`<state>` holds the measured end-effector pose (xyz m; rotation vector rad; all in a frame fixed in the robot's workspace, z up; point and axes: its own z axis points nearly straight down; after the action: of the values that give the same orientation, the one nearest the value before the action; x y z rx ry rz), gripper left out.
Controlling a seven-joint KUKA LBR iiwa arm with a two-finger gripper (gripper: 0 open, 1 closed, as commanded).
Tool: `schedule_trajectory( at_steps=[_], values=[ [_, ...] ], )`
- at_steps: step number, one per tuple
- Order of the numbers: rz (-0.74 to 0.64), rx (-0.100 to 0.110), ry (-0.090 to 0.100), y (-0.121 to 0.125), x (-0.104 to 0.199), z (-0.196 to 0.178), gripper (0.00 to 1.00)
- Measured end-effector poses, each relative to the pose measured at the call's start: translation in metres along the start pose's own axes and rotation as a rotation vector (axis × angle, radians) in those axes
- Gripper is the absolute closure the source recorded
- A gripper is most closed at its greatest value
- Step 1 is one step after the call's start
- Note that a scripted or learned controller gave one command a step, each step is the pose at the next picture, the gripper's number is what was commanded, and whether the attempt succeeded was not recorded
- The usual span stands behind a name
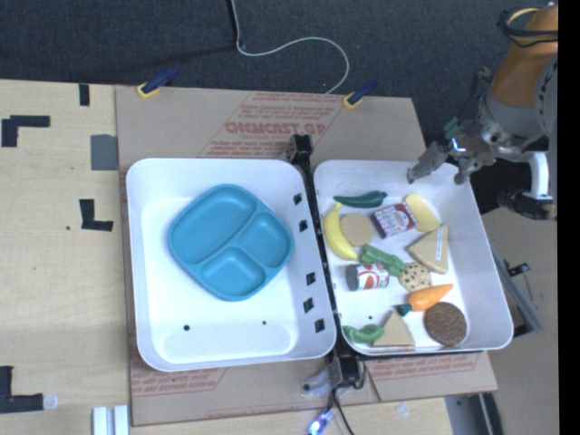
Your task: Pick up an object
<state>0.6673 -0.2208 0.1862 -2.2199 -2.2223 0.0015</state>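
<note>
A table (pixel 54 243) covered in brown cardboard carries two shallow white plastic bins side by side. The left bin (pixel 154 333) holds a blue plastic divided plate (pixel 230 241) lying flat near its middle. The right bin (pixel 485 270) holds a crowded heap of toy food, any piece of which could serve as the object to pick up.

The grey robot arm with an orange band (pixel 526 71) reaches in from the right, and its tool (pixel 439 163) hangs above the upper right rim of the right bin. Its two fingers appear spread apart with nothing between them.

Among the toys, a yellow plastic banana (pixel 334 234) lies against the bin's left wall, a round brown cookie (pixel 445 323) sits in the lower right corner, a tan wedge of cheese or bread (pixel 430 249) lies right of centre, a small red and white can (pixel 370 278) lies on its side, an orange carrot (pixel 428 295) lies beside the cookie, and a slim green chilli pepper (pixel 360 198) lies near the top.

The likely trouble is the crowding: pieces touch or overlap, so a descending finger may land on a neighbour, pushing things aside or closing on nothing. Rounded pieces such as the can may roll out of the pinch. Starting so near the rim, the tool may also strike the bin wall.
</note>
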Motion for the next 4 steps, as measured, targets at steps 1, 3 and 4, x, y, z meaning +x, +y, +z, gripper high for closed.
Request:
schedule_trajectory(
  at_steps=[1, 3, 4],
  values=[
    [-0.001, -0.001, -0.002, 0.0, 0.0, -0.011, 1.0],
    [0.003, 0.011, 0.003, -0.11, 0.069, -0.088, 1.0],
    [-0.006, -0.007, 0.001, -0.143, 0.129, -0.173, 1.0]
  ],
)
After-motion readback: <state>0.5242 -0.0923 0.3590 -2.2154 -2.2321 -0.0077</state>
